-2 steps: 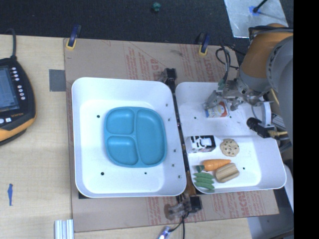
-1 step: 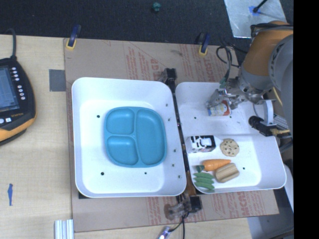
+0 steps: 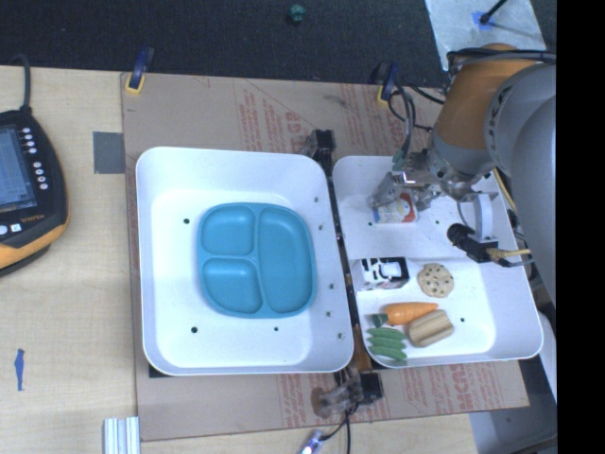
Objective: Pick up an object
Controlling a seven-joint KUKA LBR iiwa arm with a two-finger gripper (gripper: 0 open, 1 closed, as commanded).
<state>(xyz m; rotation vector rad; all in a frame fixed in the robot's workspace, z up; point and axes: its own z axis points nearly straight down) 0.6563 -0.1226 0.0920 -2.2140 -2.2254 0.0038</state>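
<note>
My gripper (image 3: pixel 390 197) hangs low over the far part of the right bin (image 3: pixel 501 343), with the arm coming in from the right. Right beneath it lies a small white and red item (image 3: pixel 399 214), partly hidden by the gripper. Toward the front of this bin lie a black and white piece (image 3: pixel 383 270), a round cookie (image 3: pixel 435 279), an orange carrot (image 3: pixel 411 312), a tan bread roll (image 3: pixel 430 329) and green beans (image 3: pixel 386 342).
The left bin (image 3: pixel 165 253) holds a blue divided plate (image 3: pixel 256 258). The ridge where the two bins meet (image 3: pixel 337 253) runs just left of the gripper. A black and orange handheld pendant (image 3: pixel 24 192) lies on the bench at the far left.
</note>
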